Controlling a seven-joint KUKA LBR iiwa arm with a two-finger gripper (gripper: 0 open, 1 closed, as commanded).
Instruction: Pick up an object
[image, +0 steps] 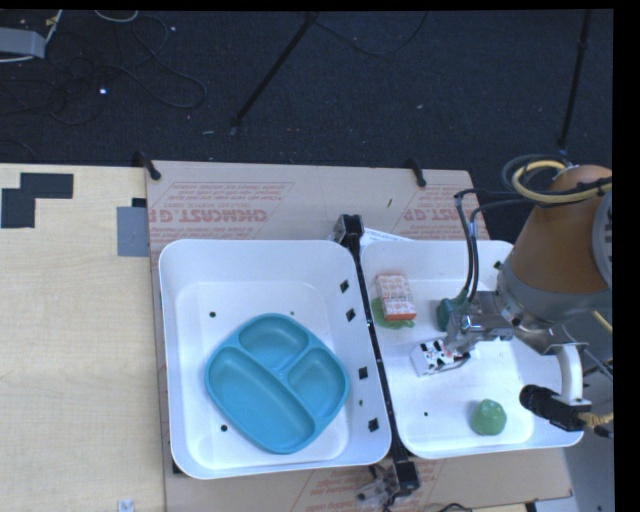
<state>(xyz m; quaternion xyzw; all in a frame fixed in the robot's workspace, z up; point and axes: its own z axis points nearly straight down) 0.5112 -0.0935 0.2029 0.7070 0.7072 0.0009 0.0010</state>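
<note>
Nearest the front edge of the bench (70, 350), in the right bin (440, 445), a small green lump (489, 417) lies close to the bin's front right corner, alone on the white floor. Beside it, over the bin's right rim, a black handle-like part (545, 403) of the arm's gear sticks out.

In the left bin (180, 400) a blue divided plate (277, 381) with three compartments rests tilted toward the front left, taking up most of the floor there.

Farther in, near the middle of the right bin, a small black-and-white object (436, 356) lies just under the gripper (462, 334), which hangs low over it from the right. I cannot tell whether the gripper is open or closed, or whether it touches the object. A dark green piece (444, 312) sits just beside the gripper toward the back.

Behind that, close to the divider between the bins, a red-and-white packet (395, 296) lies over something green (383, 318) at its front edge.

The arm (555, 250), with its orange band, rises over the right bin's far right corner. A sheet of cardboard (270, 205) runs under both bins to the bench's back edge.
</note>
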